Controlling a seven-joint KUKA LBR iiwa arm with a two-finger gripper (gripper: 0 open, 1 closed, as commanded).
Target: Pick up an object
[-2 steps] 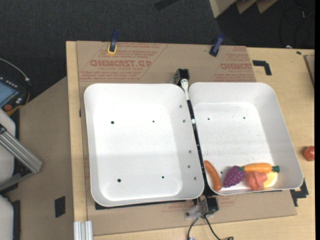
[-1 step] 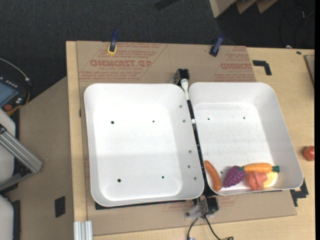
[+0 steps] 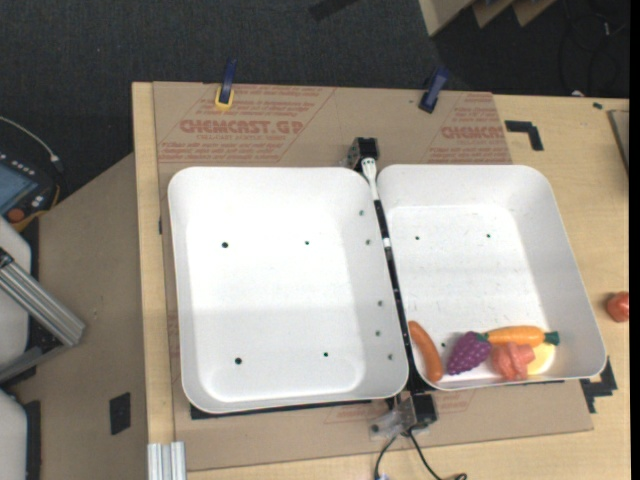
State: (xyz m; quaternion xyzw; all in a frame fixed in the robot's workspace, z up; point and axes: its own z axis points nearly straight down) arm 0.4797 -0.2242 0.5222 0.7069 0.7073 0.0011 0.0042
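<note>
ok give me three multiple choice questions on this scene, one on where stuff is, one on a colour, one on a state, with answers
1. Where do the toy foods lie?
A. near corner of the right bin
B. middle of the left bin
C. far edge of the right bin

2. What colour is the bunch of grapes?
A. green
B. purple
C. white

3. How does the carrot lie relative to the other toys?
A. alone in the left bin
B. standing upright on the bench
C. on its side, resting against the other toys

Answers:
1. A, the toy foods cluster along the near edge of the right bin.
2. B, the bunch of grapes is purple.
3. C, the carrot lies flat atop the pile, touching its neighbours.
</note>
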